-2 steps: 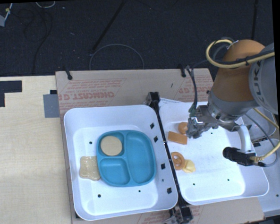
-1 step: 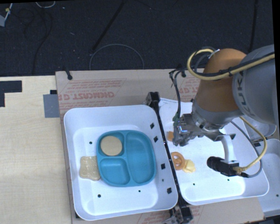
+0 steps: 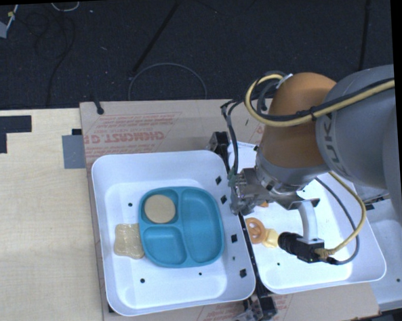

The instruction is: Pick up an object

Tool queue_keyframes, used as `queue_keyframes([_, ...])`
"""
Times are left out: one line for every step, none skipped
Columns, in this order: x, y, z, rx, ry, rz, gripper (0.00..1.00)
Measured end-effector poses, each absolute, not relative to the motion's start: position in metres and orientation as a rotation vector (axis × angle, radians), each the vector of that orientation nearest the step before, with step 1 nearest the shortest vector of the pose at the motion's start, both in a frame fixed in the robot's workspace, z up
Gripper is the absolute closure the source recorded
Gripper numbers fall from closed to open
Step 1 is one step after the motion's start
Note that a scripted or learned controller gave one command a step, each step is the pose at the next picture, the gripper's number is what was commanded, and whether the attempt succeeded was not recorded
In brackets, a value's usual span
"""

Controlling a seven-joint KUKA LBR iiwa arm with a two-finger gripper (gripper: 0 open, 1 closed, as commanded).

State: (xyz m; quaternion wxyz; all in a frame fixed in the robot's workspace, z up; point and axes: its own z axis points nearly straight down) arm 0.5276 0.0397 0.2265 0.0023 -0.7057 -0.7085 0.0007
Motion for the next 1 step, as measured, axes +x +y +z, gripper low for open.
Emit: queue_keyframes([0.5246, 0.0902, 0.2225, -2.214, -2.223, 0.004, 1.00])
